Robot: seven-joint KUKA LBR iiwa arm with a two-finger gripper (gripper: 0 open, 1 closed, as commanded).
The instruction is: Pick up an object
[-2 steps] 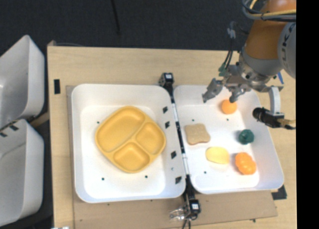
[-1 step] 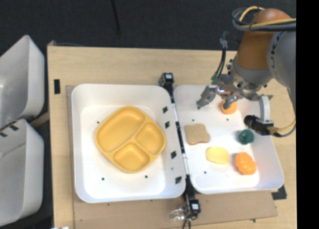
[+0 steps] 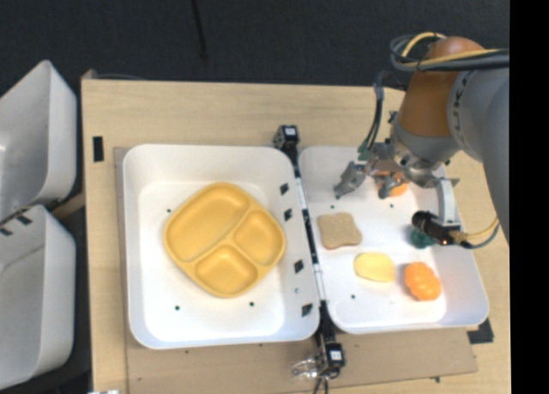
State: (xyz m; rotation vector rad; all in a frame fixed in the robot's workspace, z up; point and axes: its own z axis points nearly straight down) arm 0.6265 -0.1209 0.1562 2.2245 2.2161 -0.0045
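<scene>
The right bin (image 3: 463, 302) holds a tan slice of toast (image 3: 339, 231), a pale yellow lump (image 3: 375, 267), an orange fruit-like piece (image 3: 421, 281) and a small dark green item (image 3: 420, 236). My gripper (image 3: 396, 190) hangs over the far part of this bin, below the orange wrist band. Its fingers are spread open: a grey one (image 3: 349, 180) to the left and a white one (image 3: 446, 202) to the right. A small orange object (image 3: 395, 187) lies under the gripper, partly hidden. Nothing is gripped.
The left bin (image 3: 146, 298) holds a yellow divided plate (image 3: 225, 238). A ridge with black clips (image 3: 302, 238) separates the bins. Cables (image 3: 467, 233) trail from the wrist near the green item. White chairs (image 3: 34, 135) stand left of the bench.
</scene>
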